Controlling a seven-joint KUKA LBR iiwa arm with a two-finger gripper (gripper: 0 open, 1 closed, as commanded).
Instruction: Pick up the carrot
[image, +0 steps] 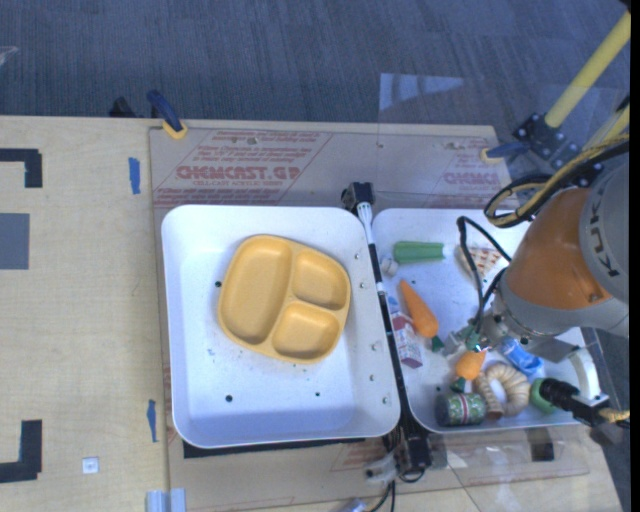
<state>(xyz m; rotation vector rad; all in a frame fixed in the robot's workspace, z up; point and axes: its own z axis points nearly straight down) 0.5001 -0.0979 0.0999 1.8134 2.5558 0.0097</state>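
Orange, the carrot (420, 309) lies loose in the right bin (445, 285); my gripper (478, 338) hovers just beside it, its opening I cannot tell.

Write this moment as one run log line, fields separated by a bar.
task: pick carrot | carrot: lying in right bin, not held | arm: over right bin, right of carrot | left bin: yellow divided plate
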